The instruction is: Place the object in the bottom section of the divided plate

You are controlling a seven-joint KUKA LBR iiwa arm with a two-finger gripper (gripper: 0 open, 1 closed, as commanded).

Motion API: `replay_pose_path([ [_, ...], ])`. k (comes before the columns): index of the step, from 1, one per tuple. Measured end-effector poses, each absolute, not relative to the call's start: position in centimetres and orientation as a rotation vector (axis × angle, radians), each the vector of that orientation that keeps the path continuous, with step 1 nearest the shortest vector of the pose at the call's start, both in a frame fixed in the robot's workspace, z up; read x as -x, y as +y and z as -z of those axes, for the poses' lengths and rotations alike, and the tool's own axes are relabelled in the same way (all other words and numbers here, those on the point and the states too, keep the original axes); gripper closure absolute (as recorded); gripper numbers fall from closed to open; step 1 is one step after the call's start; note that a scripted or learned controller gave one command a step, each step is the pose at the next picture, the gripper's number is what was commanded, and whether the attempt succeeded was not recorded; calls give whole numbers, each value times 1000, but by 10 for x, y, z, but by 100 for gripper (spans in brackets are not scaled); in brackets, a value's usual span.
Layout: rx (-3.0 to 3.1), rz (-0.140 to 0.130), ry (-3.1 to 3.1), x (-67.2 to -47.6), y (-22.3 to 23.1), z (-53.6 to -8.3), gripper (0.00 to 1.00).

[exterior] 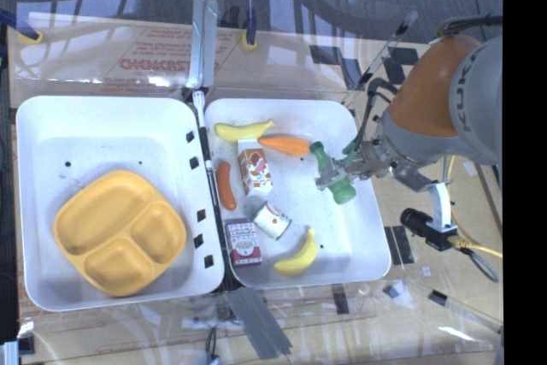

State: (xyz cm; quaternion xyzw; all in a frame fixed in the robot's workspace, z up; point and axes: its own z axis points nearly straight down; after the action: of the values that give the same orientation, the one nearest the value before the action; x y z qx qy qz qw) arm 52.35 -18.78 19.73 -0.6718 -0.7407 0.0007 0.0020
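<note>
The gripper (335,176) sits over the right side of the right bin (369,265), directly at a green bottle (332,175) that lies tilted, cap end toward the carrot (285,145). The fingers appear to be on either side of the bottle's body, but whether they are clamped on it or merely resting around it cannot be told from this angle. Treat the grasp as unconfirmed: before any lift, verify that the bottle sits squarely between the pads and near its middle, because a round, smooth bottle will likely roll or pivot if it is pinched close to the neck. Raise it straight up and high enough to clear the carrot, the juice carton (254,169) and the wall between the bins. The yellow divided plate (120,231) rests in the left bin (34,184), well apart from the bottle. Its bottom section (115,261) is the one nearest the lower rim. Carry the bottle across, lower it close to that section's floor, and release only once it is inside the raised dividers, so it cannot roll into a neighbouring section.
</note>
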Motion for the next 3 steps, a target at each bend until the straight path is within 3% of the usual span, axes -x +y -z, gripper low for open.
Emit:
replay_pose_path([
  [1,2136,-3,-2299,-504,-122,-91,100],
  [2,2062,-1,-2367,-512,-35,-192,100],
  [3,1869,-1,-2525,-547,-10,-191,100],
])
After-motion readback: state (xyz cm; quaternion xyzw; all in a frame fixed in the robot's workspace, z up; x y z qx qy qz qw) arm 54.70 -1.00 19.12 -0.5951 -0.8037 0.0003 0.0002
